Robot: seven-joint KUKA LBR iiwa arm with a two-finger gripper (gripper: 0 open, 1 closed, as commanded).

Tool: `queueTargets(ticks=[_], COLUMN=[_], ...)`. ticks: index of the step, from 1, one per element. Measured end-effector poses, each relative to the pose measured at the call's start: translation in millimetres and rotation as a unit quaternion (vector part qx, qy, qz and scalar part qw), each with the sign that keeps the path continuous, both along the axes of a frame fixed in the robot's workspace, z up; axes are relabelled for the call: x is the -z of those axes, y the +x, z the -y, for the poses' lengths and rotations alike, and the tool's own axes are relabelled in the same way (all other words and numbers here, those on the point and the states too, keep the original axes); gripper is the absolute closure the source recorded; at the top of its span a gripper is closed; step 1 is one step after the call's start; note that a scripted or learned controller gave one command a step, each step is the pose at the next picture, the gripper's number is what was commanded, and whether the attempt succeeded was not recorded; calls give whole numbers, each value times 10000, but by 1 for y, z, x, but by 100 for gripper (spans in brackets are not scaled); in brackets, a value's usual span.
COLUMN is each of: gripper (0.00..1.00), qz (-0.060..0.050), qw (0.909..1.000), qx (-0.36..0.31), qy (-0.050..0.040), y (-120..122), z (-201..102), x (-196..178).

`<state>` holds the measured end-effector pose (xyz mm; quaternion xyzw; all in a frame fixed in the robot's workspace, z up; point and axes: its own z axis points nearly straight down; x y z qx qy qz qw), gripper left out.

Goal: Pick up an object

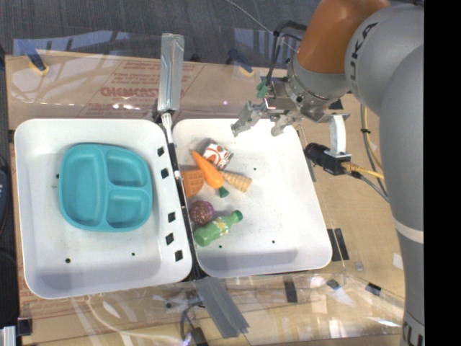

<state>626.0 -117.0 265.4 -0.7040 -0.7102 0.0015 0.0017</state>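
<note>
Two white bins sit side by side on the bench. The left bin (36, 215) holds one thing, a teal divided plate (106, 187) with three compartments, lying flat toward the bin's 10 o'clock area. The right bin (288, 215) holds the rest, all bunched along its 9 o'clock side and well apart from its far wall at 3 o'clock.

Counted there: one small red and white can (217, 154) at the top of the bunch; one orange carrot (207, 169) lying slantwise just below it and touching it; one ice-cream cone (238, 182) at the carrot's 4 o'clock; one orange waffle-like piece (191, 182) at the carrot's 8 o'clock, against the bin wall; one dark purple round fruit (202, 210) below that; and one green bottle (216, 227) on its side at 6 o'clock of the bunch, just beside the purple fruit.

The gripper (262, 123) hangs above the right bin's 12 o'clock edge, at 1 o'clock from the can and apart from it. Its two fingers (245, 121) are spread apart with nothing between them.
</note>
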Motion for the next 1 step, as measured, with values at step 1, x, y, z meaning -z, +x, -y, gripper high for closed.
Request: queueTargets(ticks=[1], gripper=[0], qz=[-12], qw=[9978], qx=[-670], qy=[8], y=[-69], z=[-80], x=[41])
